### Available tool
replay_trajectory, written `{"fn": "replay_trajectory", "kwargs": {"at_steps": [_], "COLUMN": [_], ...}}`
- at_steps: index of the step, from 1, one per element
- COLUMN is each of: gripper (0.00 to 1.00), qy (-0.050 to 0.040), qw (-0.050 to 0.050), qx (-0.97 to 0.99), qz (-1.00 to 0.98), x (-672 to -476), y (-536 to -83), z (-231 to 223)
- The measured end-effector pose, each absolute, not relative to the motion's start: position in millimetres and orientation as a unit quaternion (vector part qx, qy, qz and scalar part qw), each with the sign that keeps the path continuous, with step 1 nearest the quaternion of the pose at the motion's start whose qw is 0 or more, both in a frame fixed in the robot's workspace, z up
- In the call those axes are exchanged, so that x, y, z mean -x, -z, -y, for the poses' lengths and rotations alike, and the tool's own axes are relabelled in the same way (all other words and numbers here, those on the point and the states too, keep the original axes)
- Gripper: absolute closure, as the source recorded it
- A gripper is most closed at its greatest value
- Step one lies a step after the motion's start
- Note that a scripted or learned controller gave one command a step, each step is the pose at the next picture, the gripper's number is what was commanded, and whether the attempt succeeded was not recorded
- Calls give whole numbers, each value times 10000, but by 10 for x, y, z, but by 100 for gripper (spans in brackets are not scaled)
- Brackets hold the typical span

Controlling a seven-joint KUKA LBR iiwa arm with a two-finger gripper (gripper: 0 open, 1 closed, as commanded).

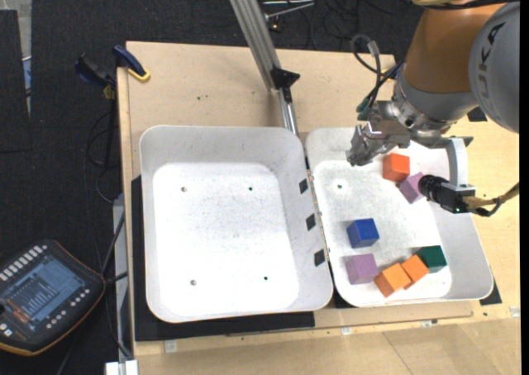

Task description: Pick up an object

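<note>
My gripper (361,153) hangs over the back left part of the right bin (463,278), just left of an orange cube (397,166). I see nothing between its fingers. A light purple block (409,187) lies beside the orange cube. A blue cube (362,232) sits mid-bin. Near the front are a purple cube (360,268), an orange block (394,275) and a green cube (431,259).
The left bin (157,200) lies beside the right one, with black clips (313,220) along the shared rim. A metal pole (256,26) slants down to the back of the bins. A blue clamp (128,59) and a teach pendant (41,291) lie to the left.
</note>
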State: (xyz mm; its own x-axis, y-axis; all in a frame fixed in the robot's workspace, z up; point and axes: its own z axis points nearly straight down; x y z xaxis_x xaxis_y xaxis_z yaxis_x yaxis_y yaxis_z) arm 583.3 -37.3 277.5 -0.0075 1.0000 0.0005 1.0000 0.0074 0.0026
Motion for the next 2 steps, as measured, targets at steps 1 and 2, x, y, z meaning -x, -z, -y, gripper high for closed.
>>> {"fn": "replay_trajectory", "kwargs": {"at_steps": [1, 2], "gripper": [100, 100], "qy": [-7, -8], "qw": [4, 4], "qx": [-7043, -7046], "qz": [-7099, -7096], "x": [-6122, -6222], "y": [-2606, -2561], "z": [-93, -542]}}
